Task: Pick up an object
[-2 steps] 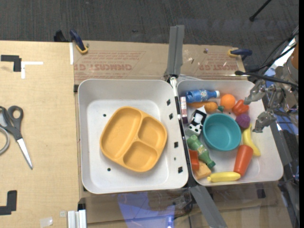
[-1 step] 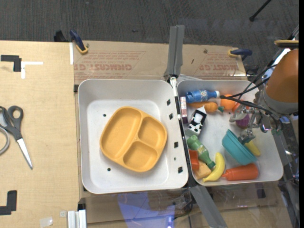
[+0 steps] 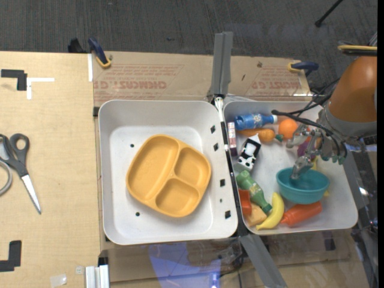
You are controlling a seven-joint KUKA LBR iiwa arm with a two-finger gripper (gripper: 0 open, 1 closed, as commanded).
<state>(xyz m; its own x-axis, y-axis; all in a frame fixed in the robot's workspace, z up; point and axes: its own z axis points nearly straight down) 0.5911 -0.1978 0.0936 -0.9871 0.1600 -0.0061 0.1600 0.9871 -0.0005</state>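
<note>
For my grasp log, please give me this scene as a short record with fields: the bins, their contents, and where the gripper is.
left bin: holds one yellow divided plate
right bin: teal bowl, banana, blue bottle, orange ball, green bottle, black-and-white dice, red-orange carrot-like toy
gripper: above the right bin, at the teal bowl's rim
held object: none seen between the fingers
bench, far left: scissors
</note>
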